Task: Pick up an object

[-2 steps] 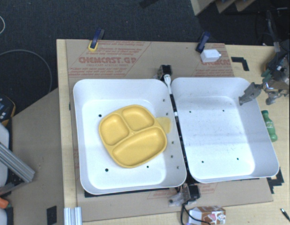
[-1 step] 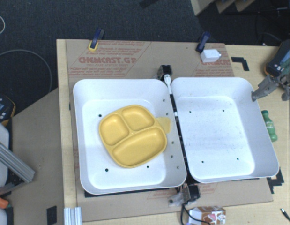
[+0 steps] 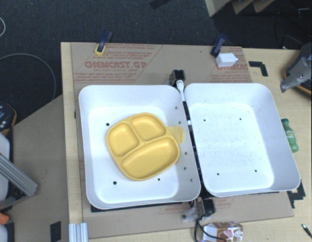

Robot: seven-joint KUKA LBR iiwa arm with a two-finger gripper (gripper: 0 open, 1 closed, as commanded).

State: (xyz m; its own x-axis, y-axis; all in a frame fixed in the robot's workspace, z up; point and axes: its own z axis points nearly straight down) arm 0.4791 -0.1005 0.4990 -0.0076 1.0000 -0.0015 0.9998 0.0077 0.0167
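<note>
Plate (image 3: 142, 146), yellow plastic, kind of a rounded-square shape with soft corners. Split into three wells: two small ones on the far side, one big one on the near side. Glossy, with a bit of glare along the ridges. Sitting flat and slightly rotated in the left bin (image 3: 90, 135), roughly in the middle of the floor, not touching any wall. Small pale yellow scrap (image 3: 176, 133) poking out at the right edge of it, touching or tucked under, hard to say which.

Left bin white and shallow, with a few dark dots on the floor around the plate. Right bin (image 3: 231, 135) same make, white, with a speckled floor and the same few dark dots. Pressed together side by side, with a black strip (image 3: 186, 117) running along the seam.

Gripper (image 3: 298, 74) way off at the right edge, grey, over the bench beyond the right bin's far corner and well apart from the plate. Open or closed: can't tell from here. Nothing visibly held.

Both bins on a cardboard sheet (image 3: 145, 62) with red print.
</note>
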